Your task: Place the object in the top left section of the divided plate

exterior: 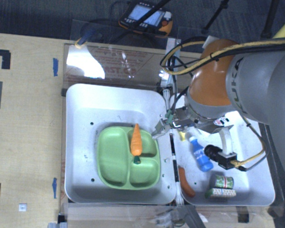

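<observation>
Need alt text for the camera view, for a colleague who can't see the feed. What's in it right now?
A toy carrot lies on the green divided plate in the left bin, along the divider between its upper sections. The gripper hovers beside the plate's upper right; the right bin holds a blue bottle and a small can.

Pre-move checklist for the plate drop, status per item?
1. Carrot location: lies along the green divided plate's centre divider, tip toward the far rim, leaf end at the divider junction. Not within one section: not ok.
2. Carrot free of the tool: the tool sits just right of the plate near the left bin's right wall, apart from the carrot: ok.
3. Finger state: cannot tell.
4. Plate seated flat in the left bin: ok.
5. Right bin items, blue bottle, green can and a reddish item at its left edge, are away from the plate: ok.
</observation>
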Available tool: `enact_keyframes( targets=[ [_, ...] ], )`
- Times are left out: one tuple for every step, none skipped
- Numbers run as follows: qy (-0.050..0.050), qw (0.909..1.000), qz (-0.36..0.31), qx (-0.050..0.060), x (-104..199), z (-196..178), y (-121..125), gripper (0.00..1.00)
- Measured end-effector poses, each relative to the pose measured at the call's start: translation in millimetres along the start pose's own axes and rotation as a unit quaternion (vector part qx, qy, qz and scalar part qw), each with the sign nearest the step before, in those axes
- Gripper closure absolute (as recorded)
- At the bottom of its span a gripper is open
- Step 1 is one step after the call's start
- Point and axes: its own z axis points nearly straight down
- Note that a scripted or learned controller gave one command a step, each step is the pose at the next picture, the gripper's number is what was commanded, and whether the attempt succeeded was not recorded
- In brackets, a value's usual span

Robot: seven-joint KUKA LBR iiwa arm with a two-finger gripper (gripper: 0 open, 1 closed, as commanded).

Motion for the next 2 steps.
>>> enact_keyframes(
  targets=[
    [0.000,1.0000,0.000,0.000,0.0,0.0,0.0,0.00],
    [0.000,1.0000,0.000,0.000,0.0,0.0,0.0,0.00]
  ],
)
